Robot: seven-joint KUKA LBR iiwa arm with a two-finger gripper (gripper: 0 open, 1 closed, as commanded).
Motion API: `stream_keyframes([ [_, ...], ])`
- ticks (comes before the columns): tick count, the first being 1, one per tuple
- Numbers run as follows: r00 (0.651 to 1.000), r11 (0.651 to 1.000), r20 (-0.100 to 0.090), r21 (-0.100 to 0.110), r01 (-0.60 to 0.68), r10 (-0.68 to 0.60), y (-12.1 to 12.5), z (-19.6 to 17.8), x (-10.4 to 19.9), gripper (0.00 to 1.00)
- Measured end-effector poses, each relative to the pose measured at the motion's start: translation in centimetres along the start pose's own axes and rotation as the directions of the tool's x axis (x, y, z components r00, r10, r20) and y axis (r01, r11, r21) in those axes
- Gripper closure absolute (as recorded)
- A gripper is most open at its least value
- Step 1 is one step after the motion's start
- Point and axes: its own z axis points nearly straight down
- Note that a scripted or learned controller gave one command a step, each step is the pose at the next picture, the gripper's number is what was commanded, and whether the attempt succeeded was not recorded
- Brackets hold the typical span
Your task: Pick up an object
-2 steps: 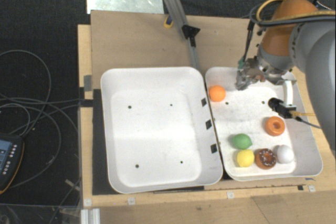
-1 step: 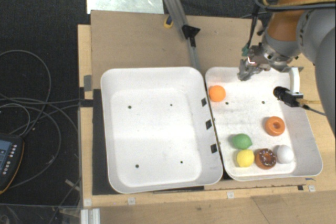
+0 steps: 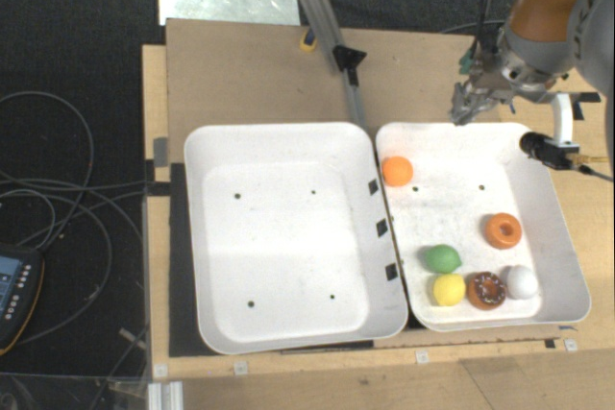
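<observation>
The right bin (image 3: 538, 182) holds several small objects. An orange ball (image 3: 397, 171) lies near its far left corner. An orange ring (image 3: 503, 230) rests toward the right wall. Along the near side sit a green ball (image 3: 442, 258), a yellow ball (image 3: 448, 290), a brown frosted doughnut (image 3: 485, 290) and a white ball (image 3: 521, 282). My gripper (image 3: 468, 107) hangs above the far rim of the right bin, apart from every object, with nothing seen between its fingers.
The left bin (image 3: 279, 235) sits beside the right one, joined by black clips along the shared wall. A grey pole (image 3: 322, 10) slants over the bench behind the bins. Cables lie on the dark floor at left.
</observation>
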Motion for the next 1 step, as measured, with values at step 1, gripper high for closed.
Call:
stream_keyframes([
  [1, 1.000, 1.000, -0.001, 0.005, 0.000, 0.000, 0.15, -2.41, -0.02, 1.00],
])
